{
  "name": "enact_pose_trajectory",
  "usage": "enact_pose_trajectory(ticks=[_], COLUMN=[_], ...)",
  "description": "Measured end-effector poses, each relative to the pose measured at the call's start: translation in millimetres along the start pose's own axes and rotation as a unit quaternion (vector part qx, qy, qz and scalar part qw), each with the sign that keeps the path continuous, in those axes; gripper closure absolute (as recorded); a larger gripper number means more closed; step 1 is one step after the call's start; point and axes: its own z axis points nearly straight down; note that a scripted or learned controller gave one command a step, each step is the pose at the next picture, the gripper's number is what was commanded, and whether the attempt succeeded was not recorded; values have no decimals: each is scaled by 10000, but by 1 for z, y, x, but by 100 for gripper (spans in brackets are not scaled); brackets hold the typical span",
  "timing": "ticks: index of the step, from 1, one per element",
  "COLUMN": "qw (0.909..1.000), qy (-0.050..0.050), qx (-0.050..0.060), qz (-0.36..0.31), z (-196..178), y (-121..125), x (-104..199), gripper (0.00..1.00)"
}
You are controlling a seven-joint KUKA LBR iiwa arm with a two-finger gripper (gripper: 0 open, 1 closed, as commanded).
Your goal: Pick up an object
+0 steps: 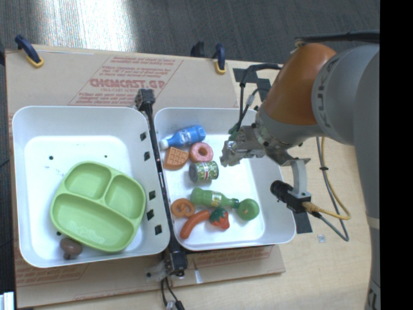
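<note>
**Two bins, nothing lifted yet**

Two white bins sit before me; the right bin (274, 228) carries the pickable clutter. My gripper (232, 152) hovers over its upper right part, just beside the small can (204, 171) and the pink donut (202, 152). I cannot tell how the claw stands from this angle, and I see nothing in it. I judge this as the approach step, before any descent. Next I need to settle on one target, probably the can, centre over it and drop straight, keeping clear of the blue bottle (184, 136).
</note>
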Motion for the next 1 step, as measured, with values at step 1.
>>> enact_pose_trajectory(ticks=[1], qw=[10000], qy=[-1], qx=[7], qz=[-3], z=[1], y=[0], x=[0], gripper=[0])
